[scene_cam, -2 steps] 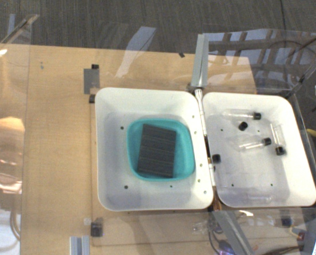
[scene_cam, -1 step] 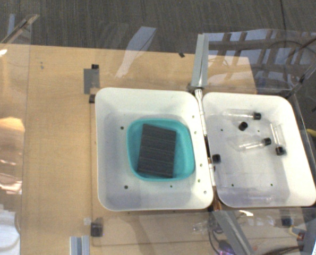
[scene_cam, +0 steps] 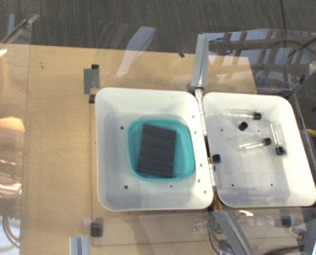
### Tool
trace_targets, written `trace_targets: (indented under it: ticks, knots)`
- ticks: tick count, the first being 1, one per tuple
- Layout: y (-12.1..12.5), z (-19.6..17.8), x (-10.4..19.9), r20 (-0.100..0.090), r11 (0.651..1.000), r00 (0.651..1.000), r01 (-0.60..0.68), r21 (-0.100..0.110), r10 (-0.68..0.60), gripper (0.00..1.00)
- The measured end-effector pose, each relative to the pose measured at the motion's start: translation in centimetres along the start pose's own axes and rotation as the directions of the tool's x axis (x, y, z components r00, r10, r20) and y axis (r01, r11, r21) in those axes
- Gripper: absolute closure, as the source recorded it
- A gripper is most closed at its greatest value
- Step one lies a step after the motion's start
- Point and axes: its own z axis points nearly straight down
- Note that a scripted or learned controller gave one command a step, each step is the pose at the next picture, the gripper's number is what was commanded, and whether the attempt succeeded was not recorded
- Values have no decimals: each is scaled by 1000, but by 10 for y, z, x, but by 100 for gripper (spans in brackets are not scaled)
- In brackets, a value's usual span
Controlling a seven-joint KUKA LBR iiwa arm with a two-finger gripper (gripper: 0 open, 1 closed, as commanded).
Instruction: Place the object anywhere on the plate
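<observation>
A teal plate (scene_cam: pixel 186 152) sits in the middle of the left white bin (scene_cam: pixel 111 142). A dark grey ridged rectangular block (scene_cam: pixel 157 150) lies flat on the plate, roughly centred and slightly tilted. In the right white bin (scene_cam: pixel 296 158) lie several clear tubes with black caps: one at the top (scene_cam: pixel 242 114), one in the middle (scene_cam: pixel 255 143) and one to the right (scene_cam: pixel 276 138). A loose black cap (scene_cam: pixel 243 125) lies among them.
A metal divider post (scene_cam: pixel 199 68) rises behind the seam between the bins. A small black clip (scene_cam: pixel 215 158) sits on the right bin's left edge. The wooden bench (scene_cam: pixel 46 142) stretches to the left, under glare from a clear shield.
</observation>
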Motion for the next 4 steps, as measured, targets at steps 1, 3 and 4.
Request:
trace_targets:
  ticks: [1,3,4]
  knots:
    - [-9,-1,-22,0,988,988,-153,1,153,0]
    - [29,0,16,0,952,952,-305,2,305,0]
    - [-8,-1,-28,1,896,896,-444,2,444,0]
